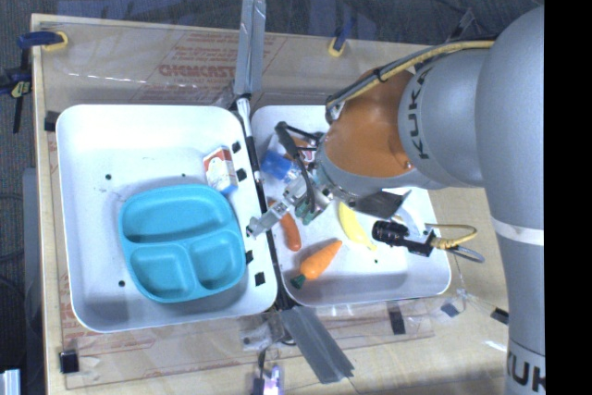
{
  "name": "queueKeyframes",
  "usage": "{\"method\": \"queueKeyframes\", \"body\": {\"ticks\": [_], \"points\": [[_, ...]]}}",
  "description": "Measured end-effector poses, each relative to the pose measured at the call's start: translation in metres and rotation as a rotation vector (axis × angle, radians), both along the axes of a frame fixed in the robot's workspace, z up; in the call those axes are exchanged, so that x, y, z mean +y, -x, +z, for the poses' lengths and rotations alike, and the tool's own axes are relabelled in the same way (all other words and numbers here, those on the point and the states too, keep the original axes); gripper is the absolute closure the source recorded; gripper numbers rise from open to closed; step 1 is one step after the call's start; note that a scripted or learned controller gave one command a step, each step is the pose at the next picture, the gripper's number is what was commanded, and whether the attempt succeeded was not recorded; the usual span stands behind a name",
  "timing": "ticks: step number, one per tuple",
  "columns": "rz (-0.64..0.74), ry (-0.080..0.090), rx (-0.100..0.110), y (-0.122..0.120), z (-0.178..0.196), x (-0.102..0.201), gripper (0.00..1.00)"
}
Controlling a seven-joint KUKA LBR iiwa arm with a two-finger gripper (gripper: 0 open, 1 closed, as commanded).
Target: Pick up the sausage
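Observation:
The sausage (292,235) is a short reddish-orange piece lying in the right bin (421,282), close to that bin's left wall. My gripper (286,210) hangs low just above the sausage's upper end, near the divider between the two bins. The grey arm with its orange band (370,136) covers the middle of the right bin behind it. The sausage still rests on the bin floor.
An orange carrot (317,260) lies right below the sausage, with a yellow banana (355,228) to its right and a blue object (276,166) above. The left bin (92,143) holds a blue compartment tray (180,240) and a small red-and-white carton (219,169).

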State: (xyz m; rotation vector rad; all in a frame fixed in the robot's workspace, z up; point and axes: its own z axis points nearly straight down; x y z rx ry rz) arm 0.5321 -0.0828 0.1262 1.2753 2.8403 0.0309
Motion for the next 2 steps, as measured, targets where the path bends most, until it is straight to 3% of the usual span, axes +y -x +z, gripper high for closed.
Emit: {"method": "queueKeyframes", "body": {"ticks": [1, 2], "points": [[0.105, -0.024, 0.041, -0.019, -0.010, -0.013, 0.00], [0.214, -0.035, 0.048, -0.030, -0.011, -0.016, 0.00]]}}
